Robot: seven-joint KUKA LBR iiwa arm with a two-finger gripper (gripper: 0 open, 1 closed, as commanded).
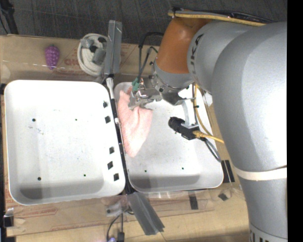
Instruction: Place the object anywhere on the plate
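Gripper (137,96) sits low over the pink cloth (134,122) at the right bin's (192,178) far-left corner; whether it pinches the cloth I cannot tell. No plate in sight. Best move, I'd judge: confirm grip, lift straight, clear the wall.

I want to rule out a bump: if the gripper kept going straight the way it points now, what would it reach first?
Probably the pink cloth: the gripper points down-left at its top edge, in the right bin. Whether they already touch, I cannot tell from above.
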